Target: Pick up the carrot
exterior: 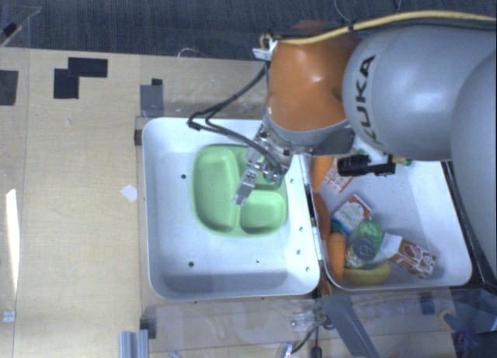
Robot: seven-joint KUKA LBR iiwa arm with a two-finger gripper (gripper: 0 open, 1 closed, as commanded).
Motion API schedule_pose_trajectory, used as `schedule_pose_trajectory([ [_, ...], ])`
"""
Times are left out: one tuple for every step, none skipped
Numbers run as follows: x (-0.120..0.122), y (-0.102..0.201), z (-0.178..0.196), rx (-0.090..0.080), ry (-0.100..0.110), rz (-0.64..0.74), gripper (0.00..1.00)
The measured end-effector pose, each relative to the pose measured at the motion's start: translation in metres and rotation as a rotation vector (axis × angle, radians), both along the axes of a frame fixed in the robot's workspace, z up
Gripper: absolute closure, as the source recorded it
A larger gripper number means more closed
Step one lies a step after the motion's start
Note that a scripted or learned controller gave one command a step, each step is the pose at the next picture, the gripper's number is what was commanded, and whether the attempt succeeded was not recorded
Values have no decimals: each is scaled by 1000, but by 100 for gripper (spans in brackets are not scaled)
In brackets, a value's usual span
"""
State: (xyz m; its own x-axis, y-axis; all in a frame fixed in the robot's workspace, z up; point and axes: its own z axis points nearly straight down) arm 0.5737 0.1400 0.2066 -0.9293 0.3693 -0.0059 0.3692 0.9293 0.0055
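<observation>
The carrot (335,252) is an orange stub lying in the right bin (458,275), against that bin's left wall near the front corner. My gripper (250,182) hangs over the left bin (167,217), above a pale green moulded piece (221,193) lying there. The gripper is well to the left of the carrot and further back, with the wall between the bins in between. Nothing shows in its grasp. The big grey arm and its orange band (307,88) cover the back of the right bin.
Beside the carrot lie a yellow banana (371,273), a green-lidded can (366,236), and small snack packs (351,210) (411,255). Another orange item (321,168) peeks out under the wrist. A black cable (221,123) loops over the left bin's back edge.
</observation>
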Motion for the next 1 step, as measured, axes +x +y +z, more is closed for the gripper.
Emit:
schedule_pose_trajectory([
  [-25, 71, -107, -1, 0, 252, 0],
])
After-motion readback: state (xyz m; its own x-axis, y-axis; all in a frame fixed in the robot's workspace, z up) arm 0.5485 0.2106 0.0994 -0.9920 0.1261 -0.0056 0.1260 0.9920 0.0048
